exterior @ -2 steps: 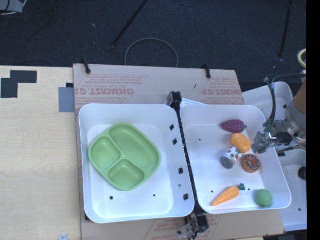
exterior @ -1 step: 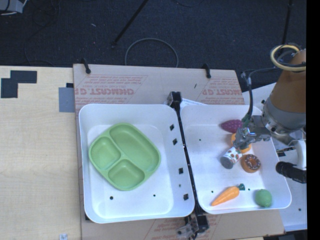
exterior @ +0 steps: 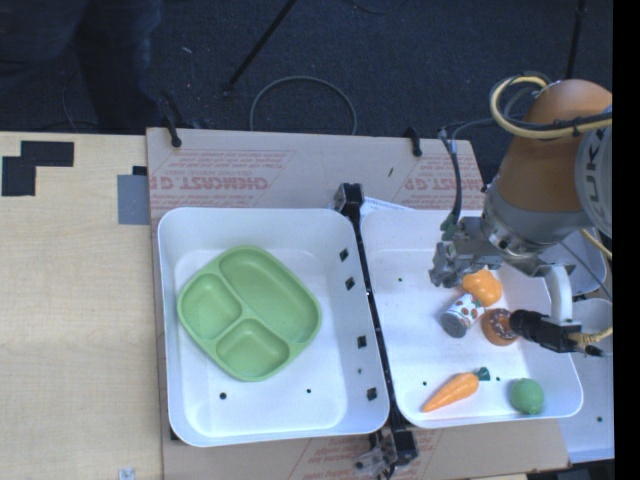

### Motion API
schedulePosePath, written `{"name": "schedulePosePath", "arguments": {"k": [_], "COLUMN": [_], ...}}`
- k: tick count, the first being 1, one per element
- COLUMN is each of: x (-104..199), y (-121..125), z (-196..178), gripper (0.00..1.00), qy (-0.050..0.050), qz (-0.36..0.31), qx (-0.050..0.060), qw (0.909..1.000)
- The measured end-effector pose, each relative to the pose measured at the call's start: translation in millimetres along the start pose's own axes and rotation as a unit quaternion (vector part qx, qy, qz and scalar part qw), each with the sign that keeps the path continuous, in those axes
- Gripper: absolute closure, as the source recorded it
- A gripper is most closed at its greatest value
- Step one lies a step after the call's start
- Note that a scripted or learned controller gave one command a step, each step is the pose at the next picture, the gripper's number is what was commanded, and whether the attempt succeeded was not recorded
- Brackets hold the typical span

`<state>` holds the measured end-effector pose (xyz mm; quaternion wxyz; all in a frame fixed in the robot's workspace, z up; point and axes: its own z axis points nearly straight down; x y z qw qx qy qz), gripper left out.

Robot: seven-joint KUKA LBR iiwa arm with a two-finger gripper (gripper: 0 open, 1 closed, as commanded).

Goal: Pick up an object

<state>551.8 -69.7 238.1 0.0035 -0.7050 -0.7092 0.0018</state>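
The gripper (exterior: 452,264) hangs low over the right bin (exterior: 415,388); whether it is parted or clenched cannot be told. Just beside it lies an orange fruit-like toy (exterior: 482,287), probably untouched, then a small can (exterior: 459,315), a doughnut (exterior: 499,326), a carrot (exterior: 451,390) and a green ball (exterior: 527,395). Well apart sits a green divided plate (exterior: 249,312).

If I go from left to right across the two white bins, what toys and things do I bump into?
Green plate → toy carrot → little can → green ball.
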Motion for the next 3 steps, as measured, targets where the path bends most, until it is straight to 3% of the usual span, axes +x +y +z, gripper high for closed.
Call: {"name": "schedulePosePath", "arguments": {"k": [2,3], "x": [98.5,148.3], "y": [20.3,36.0], "z": [29.9,19.1], "gripper": [1.00,1.00], "qy": [-0.001,-0.001], "qz": [0.001,0.001], "qx": [0.001,0.000], "qw": [1.0000,1.0000]}}
